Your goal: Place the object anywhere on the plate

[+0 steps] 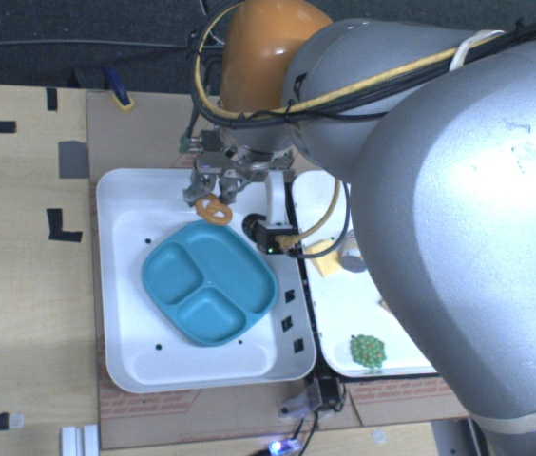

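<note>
- Here's the small tan ring-shaped pretzel-like object [214, 210], sitting right at the far edge of the blue three-compartment plastic plate [209, 284], just under the tip of the claw [213, 193].
- The claw seems clenched on the object's upper side, though the fingers are crowded together and the grip looks slim.
- The plate lies tilted like a diamond in the middle of the left shallow white bin [116, 283], its far corner pointing toward the claw.
- My read: the carry is nearly over and the drop is the step in hand; the object hangs over the plate's rim, not yet squarely over a compartment.
- To do it well, I'd nudge inward toward the plate's centre, away from the bin's far wall, then lower before letting go, since a ring could roll or bounce off the raised rim.
- Over in the right white bin [363, 316], a small green knobbly object [368, 351] rests near the near edge, well apart from the action.
- The grey arm with its orange band [268, 46] looms over both bins from the right.
</note>
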### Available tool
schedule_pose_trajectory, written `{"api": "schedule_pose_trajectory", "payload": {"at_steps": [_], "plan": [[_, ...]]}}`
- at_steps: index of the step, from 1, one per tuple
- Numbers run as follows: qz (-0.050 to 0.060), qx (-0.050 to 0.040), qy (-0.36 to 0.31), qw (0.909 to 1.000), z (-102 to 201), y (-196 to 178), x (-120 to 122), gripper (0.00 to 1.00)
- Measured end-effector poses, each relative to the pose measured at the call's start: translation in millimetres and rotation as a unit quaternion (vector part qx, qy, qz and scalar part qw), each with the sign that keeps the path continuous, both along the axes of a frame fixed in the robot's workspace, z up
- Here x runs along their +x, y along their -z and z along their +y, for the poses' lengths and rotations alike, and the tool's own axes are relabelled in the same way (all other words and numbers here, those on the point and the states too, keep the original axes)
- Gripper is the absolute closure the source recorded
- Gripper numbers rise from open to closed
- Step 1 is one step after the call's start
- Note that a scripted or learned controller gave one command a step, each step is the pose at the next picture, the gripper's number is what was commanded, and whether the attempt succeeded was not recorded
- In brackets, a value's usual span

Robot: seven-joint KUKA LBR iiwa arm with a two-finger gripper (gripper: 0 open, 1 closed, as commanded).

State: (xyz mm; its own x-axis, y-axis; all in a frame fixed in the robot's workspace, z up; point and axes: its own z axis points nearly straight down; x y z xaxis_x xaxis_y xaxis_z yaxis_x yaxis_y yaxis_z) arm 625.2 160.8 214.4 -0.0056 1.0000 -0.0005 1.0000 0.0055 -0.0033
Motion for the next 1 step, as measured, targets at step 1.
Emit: {"api": "schedule_pose_trajectory", "payload": {"at_steps": [1], "plan": [[0.000,-0.0001,0.001,1.0000,-2.2,-0.5,0.4,0.00]]}}
